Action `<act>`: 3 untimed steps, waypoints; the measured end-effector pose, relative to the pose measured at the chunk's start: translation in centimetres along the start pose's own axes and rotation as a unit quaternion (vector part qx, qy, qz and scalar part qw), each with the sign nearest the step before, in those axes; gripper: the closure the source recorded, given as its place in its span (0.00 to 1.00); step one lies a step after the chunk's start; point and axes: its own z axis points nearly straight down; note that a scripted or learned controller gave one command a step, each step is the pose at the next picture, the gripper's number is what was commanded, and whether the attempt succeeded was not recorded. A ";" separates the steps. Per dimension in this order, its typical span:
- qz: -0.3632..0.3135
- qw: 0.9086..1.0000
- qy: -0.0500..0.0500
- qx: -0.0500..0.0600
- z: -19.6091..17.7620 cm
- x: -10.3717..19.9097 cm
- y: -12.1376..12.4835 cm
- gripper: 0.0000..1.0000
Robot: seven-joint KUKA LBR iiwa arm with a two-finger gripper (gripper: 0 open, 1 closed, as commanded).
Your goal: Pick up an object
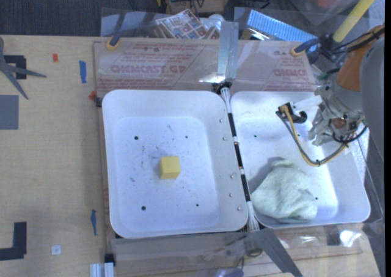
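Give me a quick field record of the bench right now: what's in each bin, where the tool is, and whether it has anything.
left bin: one small yellow block, near the middle of the floor, lying alone
right bin: a crumpled white cloth, at the near edge
tool: over the right bin's far right part, above and apart from the cloth
tool contents: nothing seen in it
yellow cable: loops from the tool down toward the cloth
task status: no object picked up yet

Yellow cube [170, 167]: small, resting flat, centre of left bin [122, 147]. Whitish cloth [285, 192]: crumpled heap, front of right bin [263, 110].
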 end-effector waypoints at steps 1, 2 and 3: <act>0.033 0.999 0.000 0.002 2.1 1.5 3.2 1.00; 0.039 0.999 0.003 0.000 1.9 -5.5 -4.5 1.00; 0.035 0.999 0.006 -0.003 1.8 -1.6 -10.1 1.00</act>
